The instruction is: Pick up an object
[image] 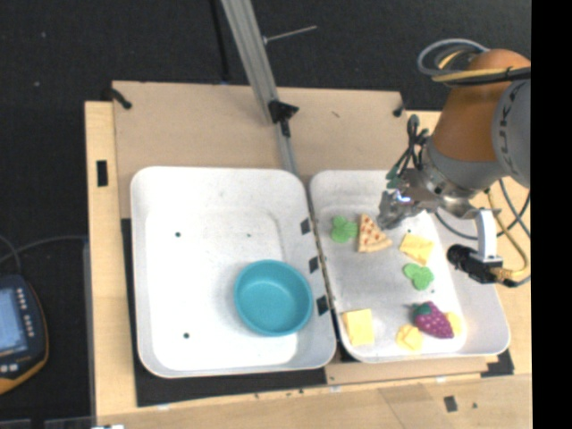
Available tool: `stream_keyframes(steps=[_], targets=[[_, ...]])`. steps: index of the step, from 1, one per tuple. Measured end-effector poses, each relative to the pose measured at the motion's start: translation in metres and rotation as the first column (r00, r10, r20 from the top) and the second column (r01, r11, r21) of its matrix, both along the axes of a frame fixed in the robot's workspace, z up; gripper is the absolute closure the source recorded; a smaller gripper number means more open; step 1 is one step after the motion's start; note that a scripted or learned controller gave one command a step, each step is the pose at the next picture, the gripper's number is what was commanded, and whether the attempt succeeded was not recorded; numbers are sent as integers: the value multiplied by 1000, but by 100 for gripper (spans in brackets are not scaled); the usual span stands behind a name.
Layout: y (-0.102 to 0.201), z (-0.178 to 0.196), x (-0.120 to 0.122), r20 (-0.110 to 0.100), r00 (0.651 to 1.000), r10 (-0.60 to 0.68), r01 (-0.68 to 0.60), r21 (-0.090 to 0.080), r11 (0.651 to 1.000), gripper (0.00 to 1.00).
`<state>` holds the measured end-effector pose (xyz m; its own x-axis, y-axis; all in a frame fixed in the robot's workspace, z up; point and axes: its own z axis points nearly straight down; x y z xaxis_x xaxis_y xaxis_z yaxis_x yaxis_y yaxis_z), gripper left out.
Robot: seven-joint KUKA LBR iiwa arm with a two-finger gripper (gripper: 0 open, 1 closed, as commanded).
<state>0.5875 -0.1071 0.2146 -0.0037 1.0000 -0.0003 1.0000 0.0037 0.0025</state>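
The right bin [357, 190] holds a pizza slice toy [372, 236], a green piece [343, 231], a yellow wedge [416, 247], a second green piece [418, 277], a yellow block [358, 326], a purple grape bunch [433, 319] and a small yellow piece [408, 337]. My gripper [391, 209] hangs low over the upper part of this bin, just above and right of the pizza slice. I see nothing between its fingers, and the view does not show whether they are open or shut.
A blue bowl [273, 297] sits in the left bin [179, 204], near its right wall. A grey metal pole [255, 61] slants down from the top to the gap between the bins. A handheld device [16, 329] lies at the far left.
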Motion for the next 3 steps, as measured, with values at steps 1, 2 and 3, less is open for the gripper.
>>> stream_keyframes(steps=[1, 2, 3], targets=[[46, -1, -11, -1, 1000, 2, -2, 1, 1000, 100], [102, 15, -22, 0, 1000, 5, -5, 3, 1000, 100], [153, 30, -25, 1, 1000, 5, -5, 3, 1000, 100]])
